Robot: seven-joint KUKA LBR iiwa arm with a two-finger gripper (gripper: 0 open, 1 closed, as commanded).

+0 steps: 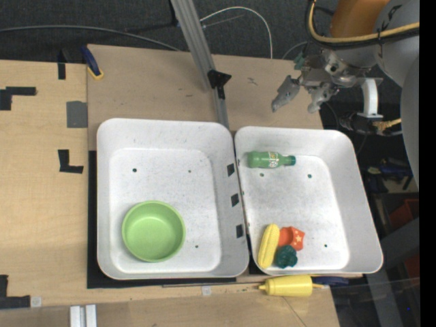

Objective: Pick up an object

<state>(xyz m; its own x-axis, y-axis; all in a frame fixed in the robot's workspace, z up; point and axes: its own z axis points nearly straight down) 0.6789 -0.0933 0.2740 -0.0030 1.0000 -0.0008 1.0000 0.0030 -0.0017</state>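
My gripper (300,99) hangs open above the bench, just beyond the far edge of the right bin (340,142), with nothing between its fingers. A green bottle (270,159) lies on its side near the far left corner of the right bin. At that bin's near left corner lie a yellow banana-like piece (268,244), a small red-orange item (293,236) and a dark green item (286,256), bunched together. A light green bowl (153,231) sits in the near left part of the left bin (109,148).
A yellow bottle-shaped object (289,286) lies on the bench just in front of the right bin. A grey metal pole (194,33) slants down to the gap between the bins. Cables loop behind the bins.
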